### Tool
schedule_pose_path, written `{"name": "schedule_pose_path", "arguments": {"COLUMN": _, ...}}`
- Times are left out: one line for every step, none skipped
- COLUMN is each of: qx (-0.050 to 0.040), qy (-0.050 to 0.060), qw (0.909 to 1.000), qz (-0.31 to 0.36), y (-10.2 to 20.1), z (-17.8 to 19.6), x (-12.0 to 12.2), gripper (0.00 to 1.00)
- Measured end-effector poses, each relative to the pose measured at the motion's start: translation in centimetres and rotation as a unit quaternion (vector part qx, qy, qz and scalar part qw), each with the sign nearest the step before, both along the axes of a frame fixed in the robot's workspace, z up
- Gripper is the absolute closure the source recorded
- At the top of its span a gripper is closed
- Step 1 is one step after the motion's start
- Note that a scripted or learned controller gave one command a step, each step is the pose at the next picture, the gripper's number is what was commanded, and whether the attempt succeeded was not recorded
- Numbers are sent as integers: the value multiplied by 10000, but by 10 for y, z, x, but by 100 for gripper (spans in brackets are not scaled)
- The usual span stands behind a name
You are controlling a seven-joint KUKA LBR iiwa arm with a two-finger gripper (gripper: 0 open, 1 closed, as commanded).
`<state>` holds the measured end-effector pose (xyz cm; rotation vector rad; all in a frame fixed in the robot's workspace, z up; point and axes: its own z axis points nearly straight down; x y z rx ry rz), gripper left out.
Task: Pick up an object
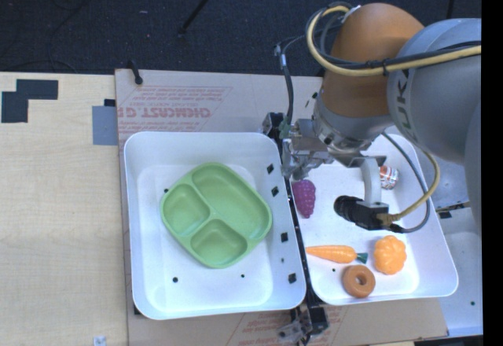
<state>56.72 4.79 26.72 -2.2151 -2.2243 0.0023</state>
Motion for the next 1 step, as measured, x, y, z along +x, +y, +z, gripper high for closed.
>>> {"name": "schedule_pose_path", "arguments": {"qx": -2, "qy": -2, "qw": 10000, "qz": -3, "y": 45, "z": -6, "x": 18, "gripper": 100}}
